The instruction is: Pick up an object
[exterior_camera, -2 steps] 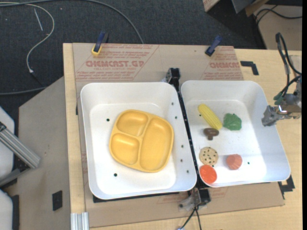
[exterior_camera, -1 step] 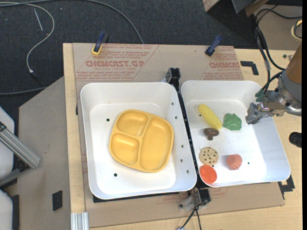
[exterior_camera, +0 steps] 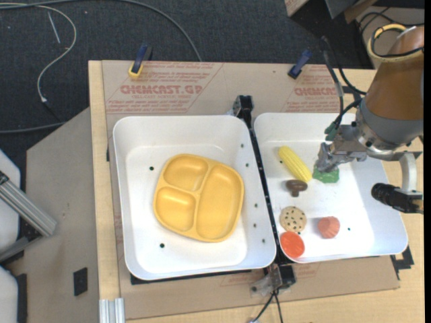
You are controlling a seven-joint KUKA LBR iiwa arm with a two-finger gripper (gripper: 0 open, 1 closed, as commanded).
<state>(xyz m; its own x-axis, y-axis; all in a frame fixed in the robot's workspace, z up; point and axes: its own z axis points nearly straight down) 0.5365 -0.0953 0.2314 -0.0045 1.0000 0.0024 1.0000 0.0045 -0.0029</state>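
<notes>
Left bin holds a yellow divided plate; right bin holds corn, cookie; gripper over a green piece, grip I cannot tell.

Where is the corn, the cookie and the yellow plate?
corn (exterior_camera: 295, 163), camera view, middle of the cob.
cookie (exterior_camera: 292, 218), camera view, centre of its speckled top.
yellow plate (exterior_camera: 220, 199), camera view, floor of its large right compartment.

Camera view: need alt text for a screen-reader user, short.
A grey robot arm reaches in from the right, its hand down over a green object in the right white bin, which also holds a corn cob, a brown mushroom, a cookie and two red pieces. The left white bin holds a yellow divided plate.
</notes>
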